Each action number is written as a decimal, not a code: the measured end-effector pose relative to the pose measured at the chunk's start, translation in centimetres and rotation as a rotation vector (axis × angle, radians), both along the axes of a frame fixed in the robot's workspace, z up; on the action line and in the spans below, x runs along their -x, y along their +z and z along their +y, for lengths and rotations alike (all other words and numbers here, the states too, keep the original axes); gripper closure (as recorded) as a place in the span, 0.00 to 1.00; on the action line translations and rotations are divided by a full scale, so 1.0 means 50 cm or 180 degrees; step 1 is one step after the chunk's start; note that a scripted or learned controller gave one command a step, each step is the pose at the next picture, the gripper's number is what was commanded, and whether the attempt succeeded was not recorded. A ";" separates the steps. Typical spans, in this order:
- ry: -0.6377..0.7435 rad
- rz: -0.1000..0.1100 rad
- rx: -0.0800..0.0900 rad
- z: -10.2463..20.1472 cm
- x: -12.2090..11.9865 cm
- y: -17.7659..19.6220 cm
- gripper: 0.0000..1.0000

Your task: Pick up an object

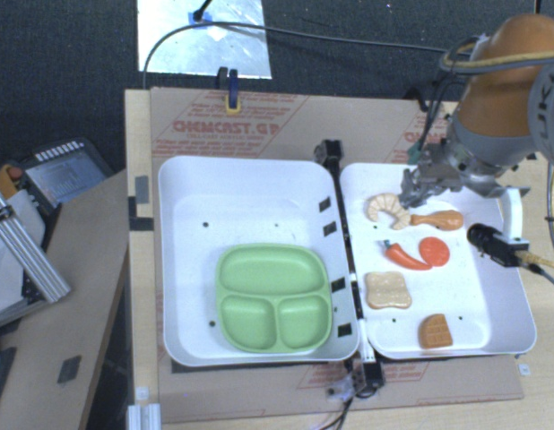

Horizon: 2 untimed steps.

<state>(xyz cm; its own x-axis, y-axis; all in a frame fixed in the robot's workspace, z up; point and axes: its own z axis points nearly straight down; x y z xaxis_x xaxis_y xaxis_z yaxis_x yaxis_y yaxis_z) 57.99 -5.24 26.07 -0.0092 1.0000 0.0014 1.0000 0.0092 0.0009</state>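
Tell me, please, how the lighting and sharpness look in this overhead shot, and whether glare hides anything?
Camera view: lighting is even and soft, with faint shadows under the green tray and the toy food; the foil sheet at the top glares bright white; the white bins are bright but keep their edges; the orange arm looks slightly blurred, and the gripper is dark and hard to read.

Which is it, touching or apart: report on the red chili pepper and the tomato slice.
Touching. The camera view shows the chili pepper with its tip overlapping the lower left edge of the tomato slice, no white bin floor between them.
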 end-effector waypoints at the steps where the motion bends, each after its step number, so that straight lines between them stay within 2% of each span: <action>1: -0.0001 -0.0008 0.0002 0.086 -0.023 -0.004 1.00; 2: 0.0000 -0.0005 0.0000 0.179 -0.025 -0.012 1.00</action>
